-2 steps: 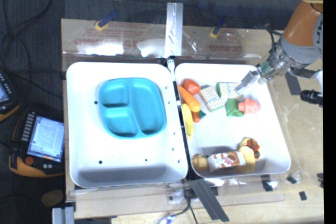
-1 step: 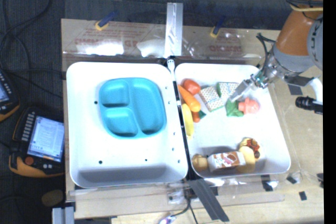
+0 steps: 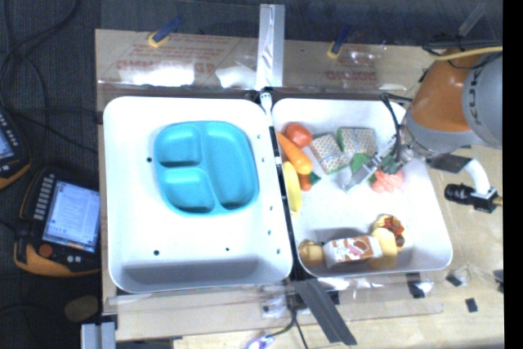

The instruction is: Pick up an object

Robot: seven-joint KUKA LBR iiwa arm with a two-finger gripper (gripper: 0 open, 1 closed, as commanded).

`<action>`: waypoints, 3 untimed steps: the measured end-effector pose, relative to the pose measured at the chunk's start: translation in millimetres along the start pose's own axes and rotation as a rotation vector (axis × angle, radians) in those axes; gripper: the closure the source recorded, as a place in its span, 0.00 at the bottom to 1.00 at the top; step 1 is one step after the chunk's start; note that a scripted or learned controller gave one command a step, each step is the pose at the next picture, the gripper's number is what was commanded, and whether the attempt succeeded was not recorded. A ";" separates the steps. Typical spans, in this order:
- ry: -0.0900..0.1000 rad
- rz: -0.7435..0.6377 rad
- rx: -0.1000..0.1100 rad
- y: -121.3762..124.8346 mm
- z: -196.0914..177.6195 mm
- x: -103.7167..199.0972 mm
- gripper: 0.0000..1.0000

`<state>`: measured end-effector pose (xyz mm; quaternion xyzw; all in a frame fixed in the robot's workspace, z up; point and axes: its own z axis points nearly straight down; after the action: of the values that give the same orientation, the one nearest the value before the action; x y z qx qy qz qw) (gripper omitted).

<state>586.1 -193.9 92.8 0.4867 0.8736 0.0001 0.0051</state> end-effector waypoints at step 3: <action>0.008 -0.010 0.003 21.4 -3.6 22.6 0.00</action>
<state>592.4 -163.4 96.4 0.4822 0.8760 0.0007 0.0007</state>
